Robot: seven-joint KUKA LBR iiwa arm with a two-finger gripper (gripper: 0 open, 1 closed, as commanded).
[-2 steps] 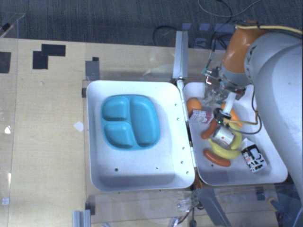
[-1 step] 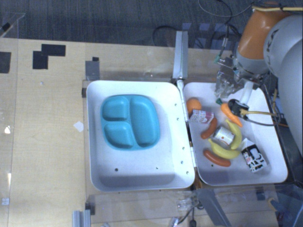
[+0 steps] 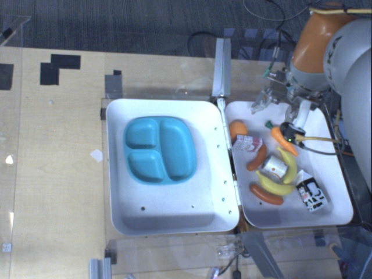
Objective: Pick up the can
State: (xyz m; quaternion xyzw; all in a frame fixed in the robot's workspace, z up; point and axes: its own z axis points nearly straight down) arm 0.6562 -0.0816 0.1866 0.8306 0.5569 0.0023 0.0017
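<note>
The can (image 3: 275,167) is seen lying on its side against the banana (image 3: 282,182), toward the camera from the tool (image 3: 278,104), whose fingers are spread and empty.

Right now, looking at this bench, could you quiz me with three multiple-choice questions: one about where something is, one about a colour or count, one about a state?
1. Where does the can lie?
A. In the right bin, against the banana
B. On the blue tray
C. On the bench outside both bins

2. What colour is the divided tray in the left bin?
A. Red
B. Blue
C. Green

3. How does the can rest?
A. Upright on its base
B. Tipped on its side
C. Lifted in the air

Answers:
1. A: the silver can sits in the right bin, nestled against the curve of the banana.
2. B: the three-compartment tray is plainly light blue.
3. B: the can's round end faces sideways, and it lies among the food while the gripper is over the bin's far end.
</note>
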